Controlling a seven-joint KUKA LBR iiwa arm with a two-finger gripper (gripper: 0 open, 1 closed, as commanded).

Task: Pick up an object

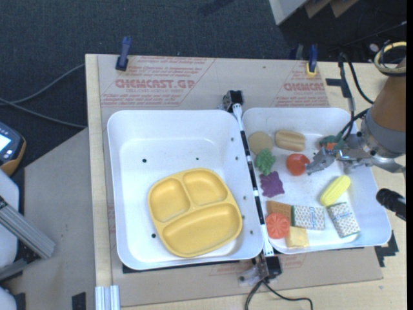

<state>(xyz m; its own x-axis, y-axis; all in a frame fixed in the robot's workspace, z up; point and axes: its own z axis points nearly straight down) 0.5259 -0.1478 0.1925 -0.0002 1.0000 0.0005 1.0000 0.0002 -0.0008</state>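
From my seat, nearest the camera the yellow divided tray (195, 213) lies alone in the left bin (129, 134), likely a drop-off spot, while the front of the right bin (377, 221) holds the crowded pickings: an orange slice (278, 225), a cracker-like square (309, 217), a wrapped packet (344, 219) and the yellow corn (335, 190). Farther back, the gripper (322, 158) hangs low just beside the red tomato (297, 164), probably my target; its fingers look parted around nothing. Beyond sit the green piece (264, 160), bread roll (290, 139) and purple piece (271, 184).
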